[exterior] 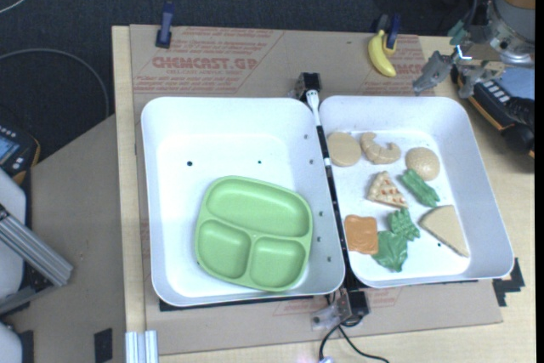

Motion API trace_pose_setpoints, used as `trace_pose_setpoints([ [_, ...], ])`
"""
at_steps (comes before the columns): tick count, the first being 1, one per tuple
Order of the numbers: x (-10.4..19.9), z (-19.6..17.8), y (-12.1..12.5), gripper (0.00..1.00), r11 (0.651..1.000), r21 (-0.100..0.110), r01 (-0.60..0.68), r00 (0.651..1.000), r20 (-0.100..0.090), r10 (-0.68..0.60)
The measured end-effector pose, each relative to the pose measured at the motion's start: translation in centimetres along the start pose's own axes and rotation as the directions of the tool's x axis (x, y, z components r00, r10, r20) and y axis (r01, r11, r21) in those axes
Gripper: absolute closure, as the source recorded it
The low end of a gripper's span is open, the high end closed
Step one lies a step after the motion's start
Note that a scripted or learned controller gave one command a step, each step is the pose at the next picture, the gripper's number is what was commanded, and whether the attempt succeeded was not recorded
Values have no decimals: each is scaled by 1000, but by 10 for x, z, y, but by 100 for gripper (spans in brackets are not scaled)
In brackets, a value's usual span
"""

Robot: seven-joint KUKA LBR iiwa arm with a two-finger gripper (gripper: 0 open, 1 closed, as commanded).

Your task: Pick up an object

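Note:
The right bin (476, 150) holds several toy foods: a round beige biscuit (343, 149), a curved beige piece (380, 150), a bun (422, 162), a pizza slice (387, 191), a green bean pod (420, 188), a leafy green (396, 239), an orange square (360, 234) and a tan wedge (445, 229). My gripper (448, 76) hangs open above the bin's back right corner, apart from all the food, with nothing between its fingers.
The left bin (170, 132) bears a green divided plate (253, 232). A toy banana (382, 55) lies on the cardboard board behind the right bin, left of the gripper. Black clamps sit between the bins at the back and front.

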State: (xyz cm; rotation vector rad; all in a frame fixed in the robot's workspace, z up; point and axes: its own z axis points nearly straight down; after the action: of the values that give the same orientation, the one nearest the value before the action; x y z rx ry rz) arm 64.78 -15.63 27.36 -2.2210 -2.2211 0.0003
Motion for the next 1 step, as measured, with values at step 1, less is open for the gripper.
trace_pose_setpoints([
  [1, 54, 155, -42, 0, 1000, 18, 3, 1000, -6, -3],
])
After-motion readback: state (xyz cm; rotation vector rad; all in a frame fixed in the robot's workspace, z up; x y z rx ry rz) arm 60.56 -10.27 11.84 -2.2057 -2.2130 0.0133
